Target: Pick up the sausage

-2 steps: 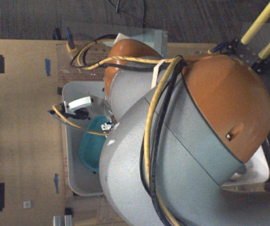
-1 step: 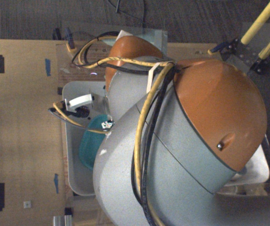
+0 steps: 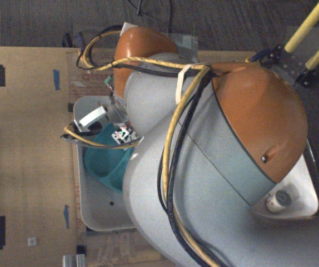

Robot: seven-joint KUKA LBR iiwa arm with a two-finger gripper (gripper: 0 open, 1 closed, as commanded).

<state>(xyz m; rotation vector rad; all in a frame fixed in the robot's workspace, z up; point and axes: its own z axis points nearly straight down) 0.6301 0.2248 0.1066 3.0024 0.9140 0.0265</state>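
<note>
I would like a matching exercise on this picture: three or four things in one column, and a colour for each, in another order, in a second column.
Things:
1. soft crumpled cloth in the shallow plastic bin
2. round cap on the big arm joint
3. thin cable along the arm
4. tape strips on the wooden bench

Colours:
a. yellow
b. blue
c. teal
d. orange

Pairs: 1-c, 2-d, 3-a, 4-b
</note>
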